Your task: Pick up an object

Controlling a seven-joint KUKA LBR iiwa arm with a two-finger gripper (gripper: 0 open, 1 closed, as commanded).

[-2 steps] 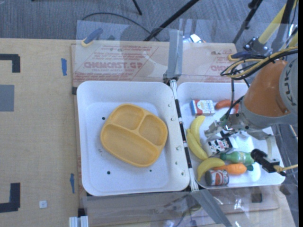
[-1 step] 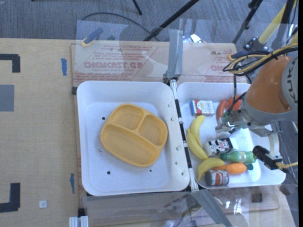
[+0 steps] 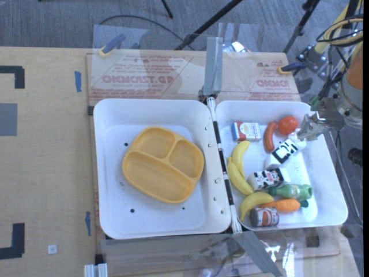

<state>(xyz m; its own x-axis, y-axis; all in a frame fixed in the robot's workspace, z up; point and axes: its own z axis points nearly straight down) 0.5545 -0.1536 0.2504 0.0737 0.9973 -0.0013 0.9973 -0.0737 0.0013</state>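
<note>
Here we see the arm reaching in from the right, its tool [image 3: 311,127] over the right bin's [image 3: 337,203] far edge; its grip state we cannot tell. The tomato [image 3: 287,124] lies just beside it.

Your widest open floor is in the left bin [image 3: 109,126], all around the yellow divided plate [image 3: 163,164]. The right bin [image 3: 337,206] is crowded: bananas [image 3: 238,169] along its left wall, sausage [image 3: 269,136] and tomato [image 3: 287,124] up top, carrot [image 3: 283,206] and can [image 3: 265,217] below.
</note>
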